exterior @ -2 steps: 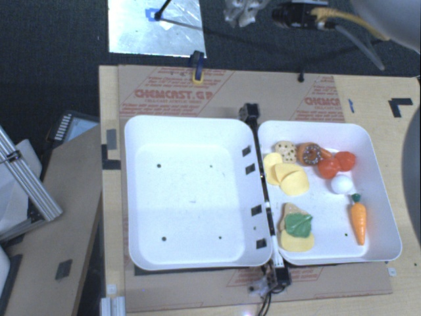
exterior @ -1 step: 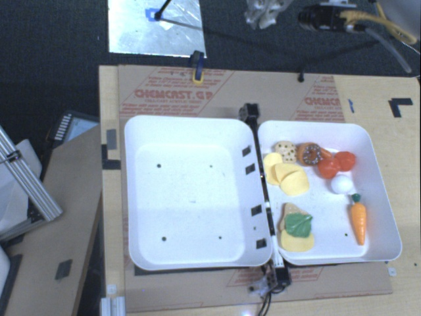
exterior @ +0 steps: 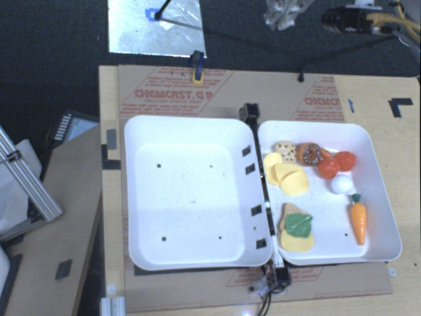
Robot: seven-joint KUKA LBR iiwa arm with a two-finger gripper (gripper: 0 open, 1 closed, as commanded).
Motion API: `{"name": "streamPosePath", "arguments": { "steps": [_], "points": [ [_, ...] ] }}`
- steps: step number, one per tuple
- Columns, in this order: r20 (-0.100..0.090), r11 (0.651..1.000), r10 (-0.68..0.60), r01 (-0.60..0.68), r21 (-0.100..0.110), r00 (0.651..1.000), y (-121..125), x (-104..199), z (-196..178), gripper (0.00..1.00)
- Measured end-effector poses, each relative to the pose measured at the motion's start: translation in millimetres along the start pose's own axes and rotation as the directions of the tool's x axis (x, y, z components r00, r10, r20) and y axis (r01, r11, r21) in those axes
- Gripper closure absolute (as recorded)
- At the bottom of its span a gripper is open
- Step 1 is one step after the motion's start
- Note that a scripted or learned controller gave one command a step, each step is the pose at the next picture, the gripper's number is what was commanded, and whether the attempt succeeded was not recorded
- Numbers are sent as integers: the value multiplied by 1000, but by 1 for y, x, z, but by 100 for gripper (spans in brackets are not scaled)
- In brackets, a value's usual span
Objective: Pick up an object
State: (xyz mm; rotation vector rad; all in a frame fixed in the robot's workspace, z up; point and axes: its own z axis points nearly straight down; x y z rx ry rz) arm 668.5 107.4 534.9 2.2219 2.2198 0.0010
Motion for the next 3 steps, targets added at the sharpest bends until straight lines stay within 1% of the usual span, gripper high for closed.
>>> {"name": "streamPosePath", "arguments": {
  "steps": [1, 2, 3],
  "points": [
    [1, 1000, 1, -1, -1, 1000, 0, -39, 0, 100],
    [0, 1000, -5, 5, -1, 1000, 0, -31, 0, 100],
    [0, 1000, -5, 5, -1, 1000, 0, -31, 0, 100]
  ]
}}
